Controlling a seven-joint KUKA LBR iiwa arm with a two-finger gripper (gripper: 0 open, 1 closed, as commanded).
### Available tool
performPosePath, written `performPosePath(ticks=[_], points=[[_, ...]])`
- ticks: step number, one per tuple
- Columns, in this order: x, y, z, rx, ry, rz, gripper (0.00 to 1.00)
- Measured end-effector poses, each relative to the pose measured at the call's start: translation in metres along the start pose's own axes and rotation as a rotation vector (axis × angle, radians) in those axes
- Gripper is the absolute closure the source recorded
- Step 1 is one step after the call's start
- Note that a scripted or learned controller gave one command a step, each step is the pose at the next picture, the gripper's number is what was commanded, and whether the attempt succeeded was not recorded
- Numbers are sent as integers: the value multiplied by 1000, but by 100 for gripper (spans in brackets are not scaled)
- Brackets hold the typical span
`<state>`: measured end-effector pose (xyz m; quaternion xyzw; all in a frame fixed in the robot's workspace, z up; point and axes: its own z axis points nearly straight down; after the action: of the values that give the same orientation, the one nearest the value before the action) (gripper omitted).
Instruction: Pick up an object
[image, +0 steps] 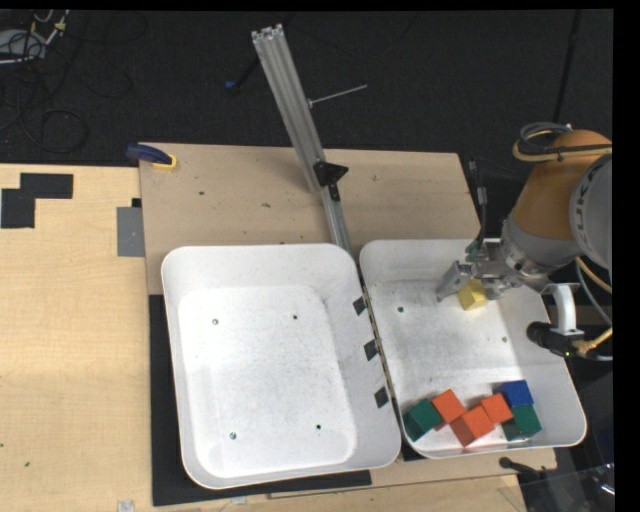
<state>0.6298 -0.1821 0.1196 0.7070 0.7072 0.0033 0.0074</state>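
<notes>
Camera view, looking down at a slant, is showing the grey arm (590, 215) reaching in from three o'clock, its orange band (550, 195) sitting above the wrist and the wrist tipping down and toward nine o'clock over the right bin (445, 345). At the end of it the tool (468, 285) is hanging over the upper part of that bin, toward its one o'clock corner, with metal fingers (447, 283) spreading out toward nine o'clock. A small yellow block (472, 297) is sitting right at the tool's tip, touching or just under it; whether the fingers are clamping on the block or simply standing apart beside it, I cannot tell at this size. Along the bin's six o'clock edge a cluster of blocks is lying packed together: a green block (423, 417) at the nine o'clock end, an orange block (448, 405) just beside it, a red-orange block (473, 425) and another orange block (496, 409) next, then a blue block (516, 393) and a dark green block (522, 422) at the three o'clock end. The left bin (265, 370) is lying just beside the right one on the table (70, 330), and a slanted metal rail (297, 120) is rising toward twelve o'clock between the two bins.
</notes>
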Motion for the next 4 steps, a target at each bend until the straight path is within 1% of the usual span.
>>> performPosePath(ticks=[1, 2, 3, 4], points=[[-2, 1, -10, -2, -2, 2, 100], [1, 4, -53, 13, 5, -1, 100], [-1, 6, -107, 11, 5, -2, 100], [58, -2, -99, 19, 9, -4, 100]])
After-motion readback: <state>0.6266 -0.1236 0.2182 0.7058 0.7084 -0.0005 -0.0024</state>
